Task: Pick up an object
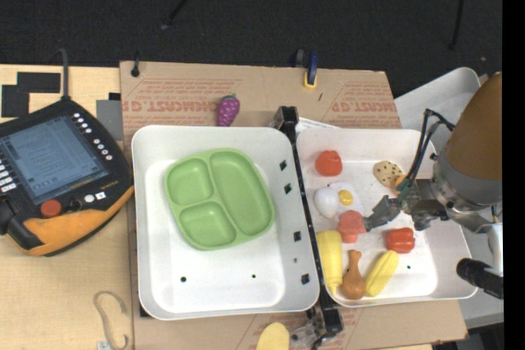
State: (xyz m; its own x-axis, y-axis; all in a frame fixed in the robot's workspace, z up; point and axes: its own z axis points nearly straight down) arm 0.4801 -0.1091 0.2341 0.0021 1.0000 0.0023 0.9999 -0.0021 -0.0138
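Two white bins (pixel 156 275) on cardboard, gripper (pixel 392 211) over right bin's toy food, finger state unclear

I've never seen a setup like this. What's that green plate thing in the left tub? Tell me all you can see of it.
The green tray is a light green divided plate, plastic-looking, with rounded corners and three compartments: two at the top, one below. It lies flat, slightly turned, in the upper middle of the left white bin, resting on its floor. Nothing sits in it, and no other item touches it.

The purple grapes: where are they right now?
The purple grapes lie outside both bins, on the cardboard just beyond the far edge of the left bin, above the green tray in the camera view.
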